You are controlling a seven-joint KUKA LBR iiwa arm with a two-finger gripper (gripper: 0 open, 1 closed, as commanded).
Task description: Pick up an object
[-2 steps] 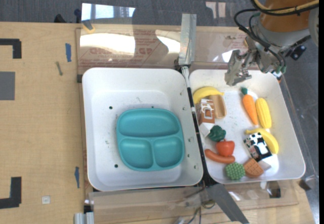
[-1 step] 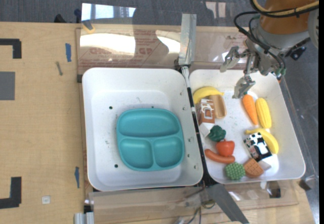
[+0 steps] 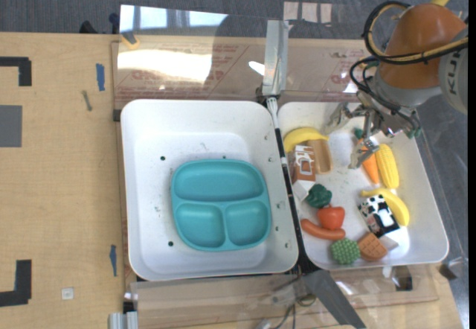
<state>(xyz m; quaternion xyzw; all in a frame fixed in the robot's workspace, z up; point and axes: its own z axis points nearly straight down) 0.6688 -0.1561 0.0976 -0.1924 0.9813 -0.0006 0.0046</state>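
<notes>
A: Listing the right bin, near end first: a green bumpy ball beside a brown waffle-like piece, both close to the near wall.

B: And next back?

A: A red sausage lying flat, with a red tomato just behind it and a green broccoli piece touching the tomato's far side. To the right, a black-and-white toy cow lies against a yellow banana.

B: Middle of that bin?

A: A brown carton by the left wall, with a second banana curved over its far end. To the right, a corn cob lies alongside an orange carrot, the two touching.

B: Left bin?

A: One teal divided plate, three compartments, resting flat in the middle.

B: The arm?

A: Gripper at the far right of the right bin, hanging over the far end of the carrot and corn, under the orange wrist band. Nothing can be seen caught between its fingers; whether the claw is released or clenched, I cannot tell.

B: So the objects to pick?

A: All lying in the right bin.
</notes>
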